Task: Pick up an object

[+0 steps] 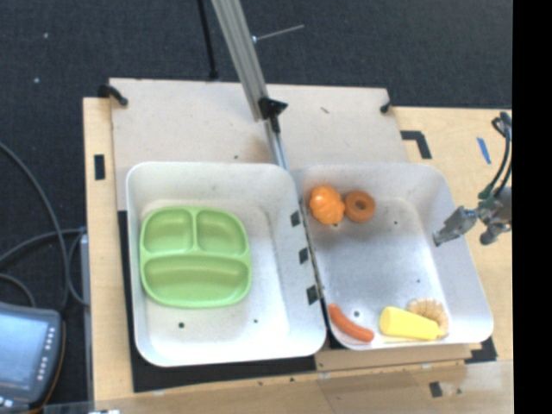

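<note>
The right bin holds several small items. An orange pumpkin-like ball sits at its far left corner, touching a brown doughnut ring. Along the near edge lie a red sausage, a yellow wedge and a beige ridged piece. My gripper hangs over the right rim of this bin, at the view's right edge. Its two fingers stand apart and open, with nothing between them. It is well away from every item.
The left bin holds a green divided plate. A slanted metal post rises behind the bins. Dark clips sit along the seam between the bins. A monitor stands at the lower left.
</note>
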Controlling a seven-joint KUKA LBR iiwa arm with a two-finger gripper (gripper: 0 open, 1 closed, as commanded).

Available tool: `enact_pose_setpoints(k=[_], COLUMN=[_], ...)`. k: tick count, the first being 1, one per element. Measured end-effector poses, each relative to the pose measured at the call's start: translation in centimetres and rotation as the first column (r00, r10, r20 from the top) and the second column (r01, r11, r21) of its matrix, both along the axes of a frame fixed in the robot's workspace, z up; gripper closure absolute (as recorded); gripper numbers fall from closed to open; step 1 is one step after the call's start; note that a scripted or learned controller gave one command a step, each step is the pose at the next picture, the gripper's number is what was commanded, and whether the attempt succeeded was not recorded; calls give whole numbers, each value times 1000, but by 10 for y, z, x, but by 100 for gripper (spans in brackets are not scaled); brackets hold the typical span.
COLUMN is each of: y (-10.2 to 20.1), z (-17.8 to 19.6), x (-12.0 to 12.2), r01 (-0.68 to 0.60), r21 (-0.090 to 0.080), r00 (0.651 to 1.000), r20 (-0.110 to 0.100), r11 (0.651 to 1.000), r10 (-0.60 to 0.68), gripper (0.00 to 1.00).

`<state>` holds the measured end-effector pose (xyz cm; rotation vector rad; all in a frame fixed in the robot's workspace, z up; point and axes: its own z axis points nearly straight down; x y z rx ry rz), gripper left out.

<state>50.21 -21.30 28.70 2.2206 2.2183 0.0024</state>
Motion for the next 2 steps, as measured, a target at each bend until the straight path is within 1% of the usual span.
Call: enact_pose_setpoints(k=[1,2], y=[74,118], z=[-90,-189], x=[11,12], r01=[-8,-5], r21=[4,0], r00=[1000,1000], r20=[-8,-4], r11=[1000,1000], r10=[8,5], gripper=[0,0])
